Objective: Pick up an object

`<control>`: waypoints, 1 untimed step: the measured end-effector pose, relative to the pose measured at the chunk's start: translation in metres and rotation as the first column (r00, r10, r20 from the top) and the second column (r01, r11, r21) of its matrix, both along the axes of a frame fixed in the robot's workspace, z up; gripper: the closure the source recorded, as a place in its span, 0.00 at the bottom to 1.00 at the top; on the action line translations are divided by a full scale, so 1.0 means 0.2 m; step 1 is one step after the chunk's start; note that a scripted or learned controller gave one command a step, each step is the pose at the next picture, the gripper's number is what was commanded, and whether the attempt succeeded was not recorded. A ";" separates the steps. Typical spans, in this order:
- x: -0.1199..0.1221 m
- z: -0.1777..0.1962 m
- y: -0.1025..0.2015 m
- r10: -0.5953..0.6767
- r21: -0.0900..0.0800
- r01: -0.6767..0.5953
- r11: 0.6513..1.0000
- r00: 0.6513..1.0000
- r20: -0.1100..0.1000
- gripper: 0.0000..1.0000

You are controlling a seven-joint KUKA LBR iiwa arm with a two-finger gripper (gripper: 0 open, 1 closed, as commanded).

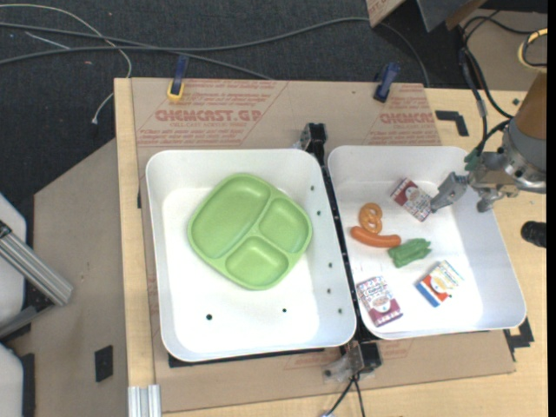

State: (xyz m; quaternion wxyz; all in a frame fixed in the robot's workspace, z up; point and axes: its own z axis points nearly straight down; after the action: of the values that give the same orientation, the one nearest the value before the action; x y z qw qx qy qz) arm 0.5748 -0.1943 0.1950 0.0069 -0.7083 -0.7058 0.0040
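Two shallow white bins sat side by side on the bench. Left bin [165, 259]: one green divided plate [250, 230] with three compartments, lying flat near the middle. Right bin [508, 294]: six small items. Item one, a small red-and-white packet [411, 198], lay toward the far side of the bin. Item two, an orange pretzel-shaped piece [372, 216], lay near the bin's left wall. Item three, an orange-red sausage-shaped piece [376, 238], lay just below the pretzel shape and touching or nearly touching it. Item four, a green leafy-looking piece [409, 251], lay just beside the sausage's right end. Item five, a flat carton with a red and white print [378, 299], lay near the front left corner. Item six, a small box in blue, white and orange [439, 283], lay to the right of that carton. My gripper [469, 189] hung over the far right part of the right bin, just beside the red-and-white packet; I held nothing that I could see, and I could not tell how far it stood apart.
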 end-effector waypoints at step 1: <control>0.02 0.04 0.00 0.004 -0.003 -0.004 1.000 1.000 0.015 0.00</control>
State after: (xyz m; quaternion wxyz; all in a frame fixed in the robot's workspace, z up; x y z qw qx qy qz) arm 0.5781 -0.1937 0.2037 0.0005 -0.7070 -0.7072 0.0000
